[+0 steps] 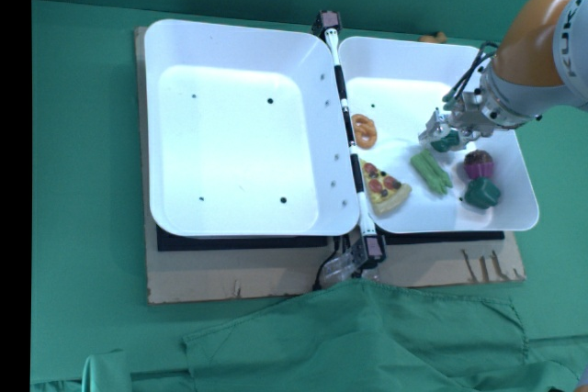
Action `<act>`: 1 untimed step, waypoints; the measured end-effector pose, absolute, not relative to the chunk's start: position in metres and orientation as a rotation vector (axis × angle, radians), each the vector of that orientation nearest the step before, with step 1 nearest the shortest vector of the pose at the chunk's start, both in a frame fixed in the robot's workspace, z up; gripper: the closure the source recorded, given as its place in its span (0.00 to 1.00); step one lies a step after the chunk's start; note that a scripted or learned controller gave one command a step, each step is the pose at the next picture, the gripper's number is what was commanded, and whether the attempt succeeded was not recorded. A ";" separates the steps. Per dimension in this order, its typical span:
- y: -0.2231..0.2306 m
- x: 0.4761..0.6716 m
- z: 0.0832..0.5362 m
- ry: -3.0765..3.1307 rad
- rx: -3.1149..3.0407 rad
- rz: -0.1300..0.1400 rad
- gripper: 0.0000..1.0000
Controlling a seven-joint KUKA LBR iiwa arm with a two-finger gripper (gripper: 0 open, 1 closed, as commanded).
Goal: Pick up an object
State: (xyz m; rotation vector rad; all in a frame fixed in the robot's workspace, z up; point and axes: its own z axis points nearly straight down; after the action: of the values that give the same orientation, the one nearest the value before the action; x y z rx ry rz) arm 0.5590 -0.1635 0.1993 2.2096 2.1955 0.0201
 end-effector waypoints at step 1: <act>-0.188 0.609 0.210 2.212 2.217 0.005 1.00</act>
State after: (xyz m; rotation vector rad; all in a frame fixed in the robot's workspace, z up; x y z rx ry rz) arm 0.6089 -0.1879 0.2096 2.2174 2.2125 0.0046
